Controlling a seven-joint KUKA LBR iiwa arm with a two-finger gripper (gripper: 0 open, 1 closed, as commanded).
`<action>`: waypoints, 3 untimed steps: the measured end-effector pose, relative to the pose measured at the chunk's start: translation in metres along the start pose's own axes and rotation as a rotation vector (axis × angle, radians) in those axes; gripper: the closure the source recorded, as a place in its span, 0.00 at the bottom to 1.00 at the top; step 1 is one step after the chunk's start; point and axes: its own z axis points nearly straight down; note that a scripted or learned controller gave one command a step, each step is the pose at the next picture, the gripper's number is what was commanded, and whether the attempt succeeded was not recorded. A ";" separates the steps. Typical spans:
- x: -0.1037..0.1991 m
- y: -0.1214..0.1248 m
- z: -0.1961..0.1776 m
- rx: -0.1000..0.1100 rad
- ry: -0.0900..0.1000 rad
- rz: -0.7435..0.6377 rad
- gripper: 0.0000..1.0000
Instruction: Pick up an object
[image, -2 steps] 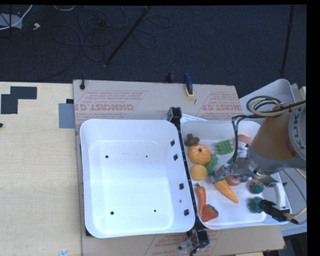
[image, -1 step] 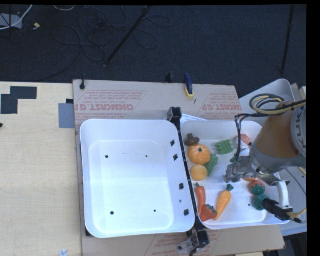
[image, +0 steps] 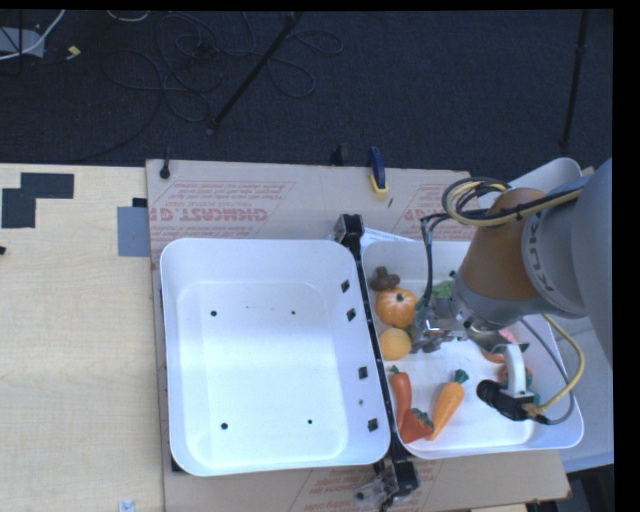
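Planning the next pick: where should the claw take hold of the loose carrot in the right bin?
Probably across the carrot's thick middle, coming straight down. It lies flat and slanted, green top up-right, tip down-left, with bare bin floor on its right; a red vegetable crowds its tip.

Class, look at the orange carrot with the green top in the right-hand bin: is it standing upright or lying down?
Lying down. The carrot rests flat on the floor of the right bin, slanted, its green top pointing up-right toward the arm.
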 end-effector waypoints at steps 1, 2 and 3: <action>-0.007 0.000 -0.002 -0.010 -0.015 0.006 0.00; -0.008 0.077 -0.001 -0.005 -0.002 -0.001 0.00; -0.008 0.072 -0.010 0.007 0.000 -0.002 1.00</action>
